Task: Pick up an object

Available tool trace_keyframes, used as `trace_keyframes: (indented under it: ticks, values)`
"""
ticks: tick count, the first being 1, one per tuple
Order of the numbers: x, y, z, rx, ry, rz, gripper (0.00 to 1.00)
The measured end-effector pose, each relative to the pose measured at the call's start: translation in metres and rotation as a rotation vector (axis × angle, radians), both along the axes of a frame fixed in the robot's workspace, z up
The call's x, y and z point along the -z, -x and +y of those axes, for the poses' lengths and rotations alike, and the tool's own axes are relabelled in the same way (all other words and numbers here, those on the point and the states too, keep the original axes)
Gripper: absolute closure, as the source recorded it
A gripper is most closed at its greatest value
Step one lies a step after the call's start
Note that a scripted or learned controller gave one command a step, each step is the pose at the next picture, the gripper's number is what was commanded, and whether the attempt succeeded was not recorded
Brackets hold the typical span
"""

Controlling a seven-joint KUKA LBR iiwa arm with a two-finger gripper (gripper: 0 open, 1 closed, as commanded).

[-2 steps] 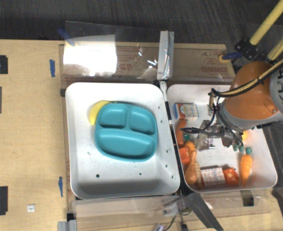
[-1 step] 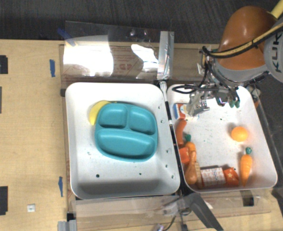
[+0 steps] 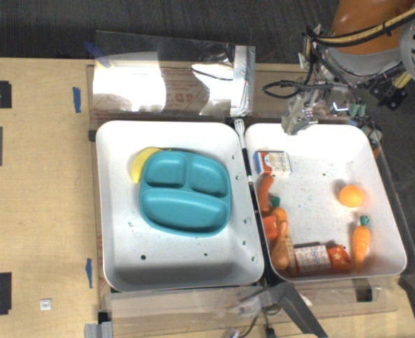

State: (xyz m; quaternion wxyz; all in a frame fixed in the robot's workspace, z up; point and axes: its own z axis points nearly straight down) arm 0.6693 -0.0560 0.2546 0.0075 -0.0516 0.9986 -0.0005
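In the left bin [image 3: 115,259] a teal divided tray [image 3: 184,192] covers a yellow piece. The claw [image 3: 300,118] hangs above the right bin [image 3: 387,224] at its upper rim, grip state unclear, nothing held. Pre-approach: it must descend toward something like the orange ball [image 3: 350,196].

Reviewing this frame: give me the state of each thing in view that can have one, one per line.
gripper: above the right bin's far rim, holding nothing visible.
teal divided plate: upright in left bin, partly covering a yellow item.
orange ball: loose in right bin.
toy carrot: lying flat, near right wall.
small carton: lying flat at far left corner.
bottle: on its side along near wall.
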Motion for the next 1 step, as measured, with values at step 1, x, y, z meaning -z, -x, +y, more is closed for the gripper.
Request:
trace_keyframes:
  ticks: [1]
  values:
    - [0.0081,0.0014,0.0558,0.176,-0.004,0.009,1.00]
